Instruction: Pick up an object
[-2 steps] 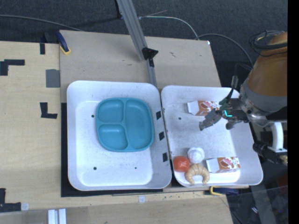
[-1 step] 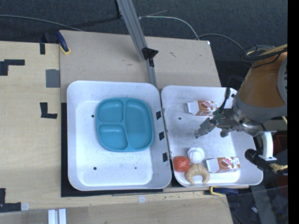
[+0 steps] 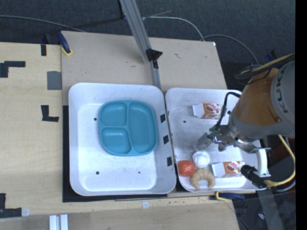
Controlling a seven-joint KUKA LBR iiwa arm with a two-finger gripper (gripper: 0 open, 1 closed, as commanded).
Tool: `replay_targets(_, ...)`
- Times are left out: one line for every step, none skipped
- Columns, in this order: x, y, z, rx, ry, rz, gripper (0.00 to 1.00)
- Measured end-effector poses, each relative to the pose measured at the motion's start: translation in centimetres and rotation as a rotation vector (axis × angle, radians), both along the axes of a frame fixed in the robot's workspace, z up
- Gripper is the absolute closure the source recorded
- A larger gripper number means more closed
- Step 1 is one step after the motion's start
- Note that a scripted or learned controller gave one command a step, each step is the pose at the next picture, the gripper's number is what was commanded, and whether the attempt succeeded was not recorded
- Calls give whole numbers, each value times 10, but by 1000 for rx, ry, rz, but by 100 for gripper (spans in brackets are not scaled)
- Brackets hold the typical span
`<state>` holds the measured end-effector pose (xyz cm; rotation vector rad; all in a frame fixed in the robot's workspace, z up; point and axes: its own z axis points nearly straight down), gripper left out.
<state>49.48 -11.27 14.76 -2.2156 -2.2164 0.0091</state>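
Observation:
The right bin (image 3: 184, 99) holds several small items. A white carton with orange print (image 3: 206, 110) lies near its back wall, and a second such carton (image 3: 229, 168) lies at the front right. A red tomato-like ball (image 3: 186, 167), a white round object (image 3: 201, 158) and a tan croissant (image 3: 203, 177) cluster at the front. My gripper (image 3: 211, 143) hangs over the middle of this bin, just above the white round object. It is open, with nothing between its fingers.
The left bin (image 3: 79, 143) carries a blue divided plate (image 3: 128, 127). A grey metal bar (image 3: 136, 23) slants in from the top toward the seam between the bins. The arm's orange band (image 3: 259, 104) overhangs the right bin's right side.

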Motion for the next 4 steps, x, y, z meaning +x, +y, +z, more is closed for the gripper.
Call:
replay_targets(-2,1,-54,1,0,0,0)
replay_targets(-1,1,-41,1,-4,1,100)
replay_targets(3,-5,4,-2,-11,0,100)
replay_targets(4,-5,56,-2,-13,1,100)
